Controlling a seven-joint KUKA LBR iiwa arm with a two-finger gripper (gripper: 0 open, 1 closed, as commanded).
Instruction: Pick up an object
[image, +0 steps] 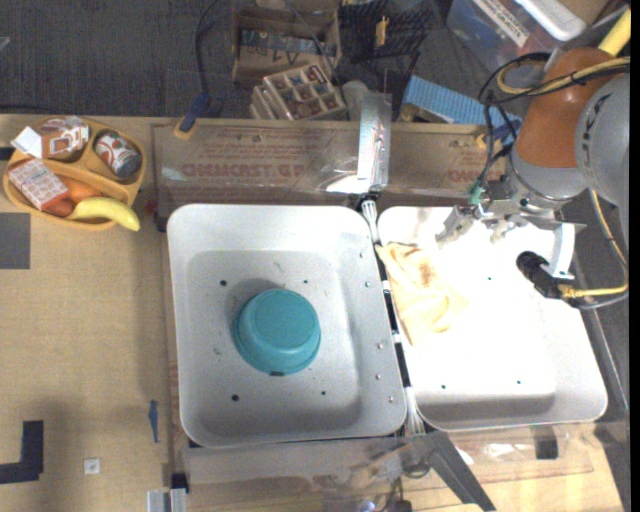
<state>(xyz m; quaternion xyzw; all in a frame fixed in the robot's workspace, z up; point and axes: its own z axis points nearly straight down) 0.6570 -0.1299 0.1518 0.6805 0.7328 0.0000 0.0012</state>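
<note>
**Bowl in left bin, claw over right bin**

Bowl (278, 331) — teal, upside down — sits near the middle of the left bin (200, 250). A crumpled yellow cloth (425, 290) lies against the right bin's (520, 390) left wall. The claw (478, 215) hangs over that bin's far edge, well apart from the bowl — whether it is spread or pressed together I cannot tell.

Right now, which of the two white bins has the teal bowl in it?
The left bin: the upturned teal bowl sits in it. The right bin, under the gripper, holds a yellowish cloth.
</note>
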